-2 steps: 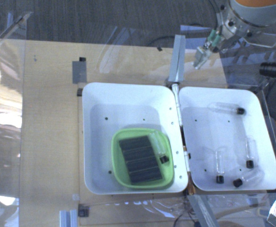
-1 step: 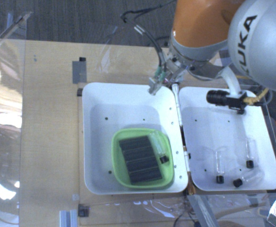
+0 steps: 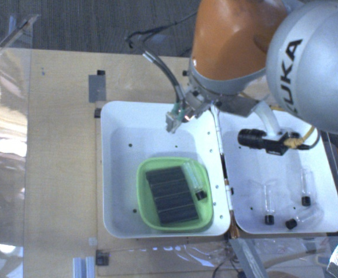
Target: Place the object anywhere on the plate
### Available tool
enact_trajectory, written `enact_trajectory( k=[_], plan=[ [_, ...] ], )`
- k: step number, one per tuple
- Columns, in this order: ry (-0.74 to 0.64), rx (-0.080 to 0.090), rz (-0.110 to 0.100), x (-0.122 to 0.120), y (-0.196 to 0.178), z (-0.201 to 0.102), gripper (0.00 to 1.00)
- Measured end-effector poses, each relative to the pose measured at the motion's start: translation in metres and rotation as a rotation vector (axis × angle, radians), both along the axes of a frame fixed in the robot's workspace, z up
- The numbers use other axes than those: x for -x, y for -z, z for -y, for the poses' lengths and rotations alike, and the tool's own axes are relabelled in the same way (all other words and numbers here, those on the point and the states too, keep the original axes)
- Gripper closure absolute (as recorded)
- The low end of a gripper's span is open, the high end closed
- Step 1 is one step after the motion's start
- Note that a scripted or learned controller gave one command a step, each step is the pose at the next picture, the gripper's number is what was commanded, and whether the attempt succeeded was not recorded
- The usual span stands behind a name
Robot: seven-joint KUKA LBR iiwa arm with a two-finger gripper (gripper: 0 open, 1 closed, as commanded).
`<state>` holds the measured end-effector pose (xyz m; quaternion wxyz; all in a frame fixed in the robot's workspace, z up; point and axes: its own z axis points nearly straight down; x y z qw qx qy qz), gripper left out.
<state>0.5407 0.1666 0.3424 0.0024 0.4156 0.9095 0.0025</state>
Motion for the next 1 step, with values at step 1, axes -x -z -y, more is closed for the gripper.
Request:
enact_trajectory(
  k=[1],
  plan=[
    [-0.331, 0.002, 0.0, 0.0256, 0.1058, 0.0034, 1.0]
  ],
)
